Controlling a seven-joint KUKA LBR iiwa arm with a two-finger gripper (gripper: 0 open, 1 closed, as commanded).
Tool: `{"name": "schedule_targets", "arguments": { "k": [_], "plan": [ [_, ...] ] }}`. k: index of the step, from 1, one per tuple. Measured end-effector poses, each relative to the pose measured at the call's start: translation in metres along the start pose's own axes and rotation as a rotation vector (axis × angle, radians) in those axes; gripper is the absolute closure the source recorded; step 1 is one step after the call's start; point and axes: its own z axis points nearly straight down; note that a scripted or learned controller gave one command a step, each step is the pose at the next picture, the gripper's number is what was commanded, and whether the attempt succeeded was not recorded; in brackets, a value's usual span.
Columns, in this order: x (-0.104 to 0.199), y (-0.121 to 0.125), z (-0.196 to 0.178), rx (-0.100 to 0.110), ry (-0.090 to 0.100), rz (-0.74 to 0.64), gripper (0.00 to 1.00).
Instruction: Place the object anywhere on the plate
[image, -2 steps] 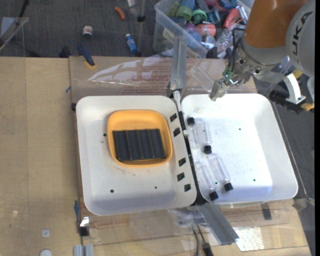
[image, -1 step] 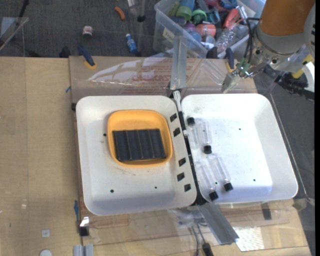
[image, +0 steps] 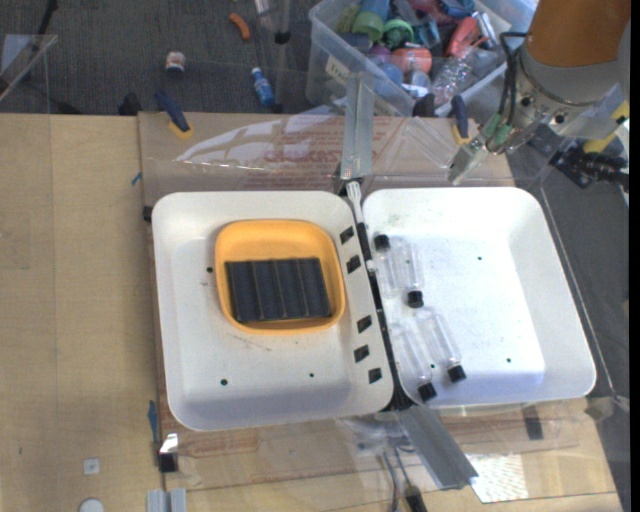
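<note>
A black ridged rectangular object (image: 278, 290) lies flat on the orange plate (image: 276, 234), filling most of its middle. The plate rests in the left white bin (image: 190, 380). My gripper (image: 478, 150) hangs above the back edge of the right white bin (image: 540, 300), well to the right of the plate and apart from the black object. Nothing shows in the gripper.
Two clear plastic bottles with black caps (image: 405, 270) (image: 437, 348) lie along the left wall of the right bin. A metal strip (image: 357, 120) runs back from the seam between the bins. A clear tub of colourful items (image: 400, 40) stands behind the bench.
</note>
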Motion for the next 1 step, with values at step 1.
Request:
{"name": "schedule_targets", "arguments": {
  "k": [1],
  "plan": [
    [-0.0058,-0.0039,-0.0080,-0.001,0.000,-0.158,1.00]
  ]
}}
